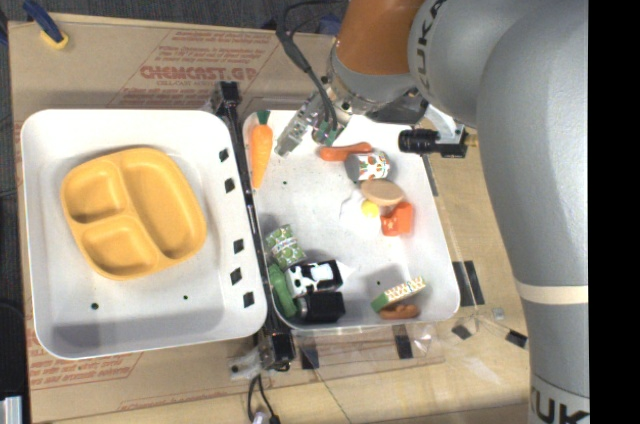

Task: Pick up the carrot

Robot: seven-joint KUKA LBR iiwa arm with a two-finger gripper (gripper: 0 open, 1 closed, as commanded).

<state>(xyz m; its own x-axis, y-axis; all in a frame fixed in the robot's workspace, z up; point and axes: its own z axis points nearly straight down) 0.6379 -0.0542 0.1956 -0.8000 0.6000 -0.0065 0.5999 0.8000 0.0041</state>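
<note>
Carrot [260, 150] lies lengthwise against the left wall of the right bin [440, 242], near its far left corner, green top pointing to the far edge. Gripper [293, 138] hangs just beside it, toward the bin's middle, nothing between its fingers; whether they are spread or pressed together I cannot tell. Judged a toy: light, stiff, smooth plastic, likely slippery. Best hold across the thick upper body, below the green, though the wall leaves little room on that side.
</note>
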